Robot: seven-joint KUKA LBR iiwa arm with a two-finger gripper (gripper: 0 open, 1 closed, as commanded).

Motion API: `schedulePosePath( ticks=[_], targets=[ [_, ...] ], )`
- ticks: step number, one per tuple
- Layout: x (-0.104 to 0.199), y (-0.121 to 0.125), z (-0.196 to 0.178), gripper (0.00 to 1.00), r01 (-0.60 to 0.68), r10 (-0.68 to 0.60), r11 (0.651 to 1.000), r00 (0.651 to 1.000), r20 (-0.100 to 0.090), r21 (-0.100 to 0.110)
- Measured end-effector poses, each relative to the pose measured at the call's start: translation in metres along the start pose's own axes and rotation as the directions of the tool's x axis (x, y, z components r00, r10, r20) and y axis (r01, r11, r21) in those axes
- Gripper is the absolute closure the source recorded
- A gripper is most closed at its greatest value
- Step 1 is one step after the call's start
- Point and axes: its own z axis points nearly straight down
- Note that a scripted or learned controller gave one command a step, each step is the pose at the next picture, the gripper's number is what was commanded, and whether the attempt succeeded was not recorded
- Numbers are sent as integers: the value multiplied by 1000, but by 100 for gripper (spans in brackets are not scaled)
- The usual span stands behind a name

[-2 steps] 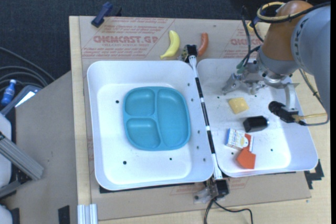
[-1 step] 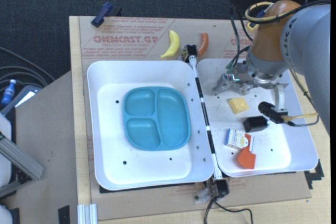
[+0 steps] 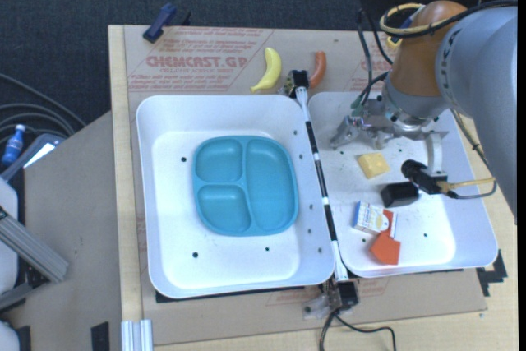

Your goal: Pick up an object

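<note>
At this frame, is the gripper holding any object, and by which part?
Nothing shows between its fingers: the gripper sits low over the right bin, apart from the yellow block.

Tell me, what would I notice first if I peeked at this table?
Probably the big blue divided plate, sitting in the middle of the left white bin. Next, the grey robot arm with its orange band, leaning over the right bin, where a yellow block and an orange piece lie.

tray: blue | bins: white | banana: yellow (toy)
</note>
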Motion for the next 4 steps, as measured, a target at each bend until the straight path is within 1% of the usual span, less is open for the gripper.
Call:
schedulePosePath(
  ticks=[1,2,3,4],
  targets=[
    [4,30,0,0,1,-1,1000,1000,2,-5],
    [-15,-40,0,0,-1,1,1000,1000,1,-1],
    [-14,-37,-14,100,0,0,1000,1000,1,-10],
    [25,-6,-101,100,1,-1,1000,1000,2,-4]
  ],
)
